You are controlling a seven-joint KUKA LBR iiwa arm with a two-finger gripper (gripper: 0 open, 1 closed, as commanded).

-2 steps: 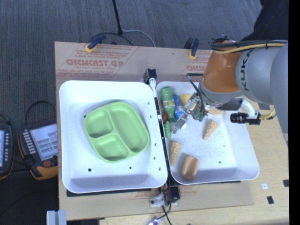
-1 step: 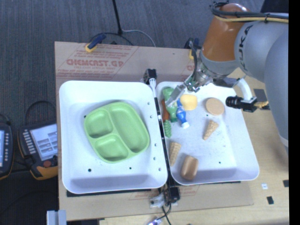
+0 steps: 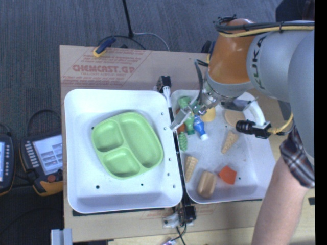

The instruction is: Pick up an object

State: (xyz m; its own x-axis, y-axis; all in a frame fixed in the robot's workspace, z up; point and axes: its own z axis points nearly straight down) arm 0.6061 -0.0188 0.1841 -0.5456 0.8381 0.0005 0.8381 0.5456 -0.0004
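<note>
My gripper (image 3: 188, 115) hangs low over the upper left corner of the right bin (image 3: 258, 187), close to the wall between the bins. Its fingers look open, one metal finger (image 3: 178, 122) slanting toward the divider. Under and between them lies a cluster of small toys: a green piece (image 3: 184, 103), a small orange and green bit (image 3: 189, 127) and a blue and white bottle (image 3: 201, 129). I see nothing lifted off the bin floor. The grey and orange arm (image 3: 240, 55) hides the bin's far edge.
The right bin also holds a ribbed green toy (image 3: 183, 142), two cones (image 3: 229, 142) (image 3: 190, 166), a tan loaf-like piece (image 3: 206, 184), an orange block (image 3: 228, 175) and a yellow piece (image 3: 210, 116). A green divided plate (image 3: 127, 144) lies in the left bin (image 3: 76, 103).
</note>
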